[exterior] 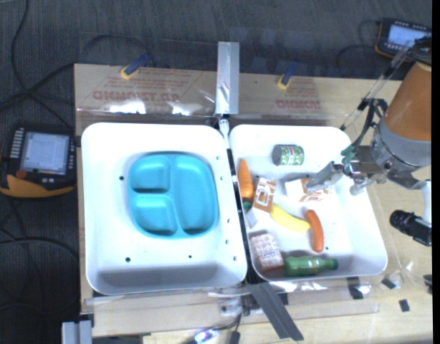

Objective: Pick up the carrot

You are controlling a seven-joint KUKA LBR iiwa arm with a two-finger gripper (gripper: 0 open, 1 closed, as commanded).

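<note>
One carrot lay against right bin's left wall; gripper state I couldn't tell; I'd approach from above, aligned lengthwise.

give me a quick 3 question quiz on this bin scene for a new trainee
1. True or false: the carrot lies in the right bin, along its left wall.
2. What sits in the left bin? A) green bottle B) blue divided tray C) can
3. Fill in: the green bottle lies near the right bin's ____ edge.

Key:
1. True; it lies beside the divider, apart from the gripper.
2. B, the blue divided tray.
3. Front, below the hot dog and banana.
</note>
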